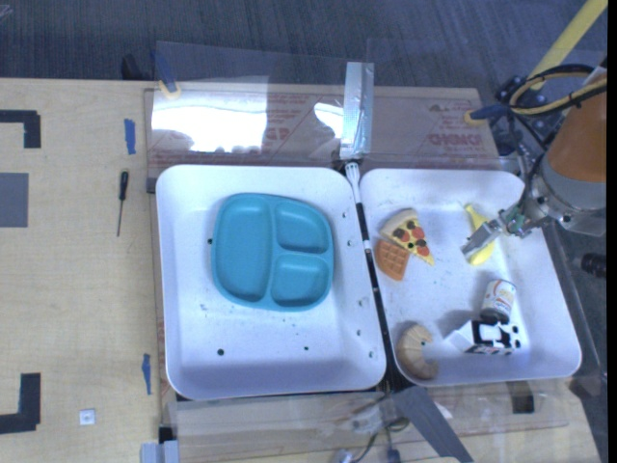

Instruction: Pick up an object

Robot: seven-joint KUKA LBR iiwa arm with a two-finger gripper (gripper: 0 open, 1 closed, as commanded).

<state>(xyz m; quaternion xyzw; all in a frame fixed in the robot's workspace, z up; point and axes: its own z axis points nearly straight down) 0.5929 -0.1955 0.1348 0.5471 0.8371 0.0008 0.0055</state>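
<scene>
Two shallow white bins sit side by side on the pale wooden tabletop (pixel 67 287). The left white bin (pixel 183 355) carries a light blue plastic divided plate (pixel 273 251) with three compartments, lying roughly in its middle. The right white bin (pixel 554 355) holds several small things: a toy pizza slice with red dots (pixel 411 231) near its left wall, touching a round orange waffle-like toy (pixel 392 259) just below it; a round tan cookie-shaped piece (pixel 417 347) at the front left corner; a small black-and-white patterned carton with a cap (pixel 496 322) lying tilted near the front right; and a yellow banana-like toy (pixel 477 228) towards the back right. The grey arm with its orange band (pixel 581 143) reaches in from the right, and the gripper (pixel 482 247) hangs low over the right bin, just at the yellow toy; whether it is released or clenched on the toy cannot be told from this slanted view. A thin black screwdriver (pixel 121 199) lies on the tabletop left of the bins
</scene>
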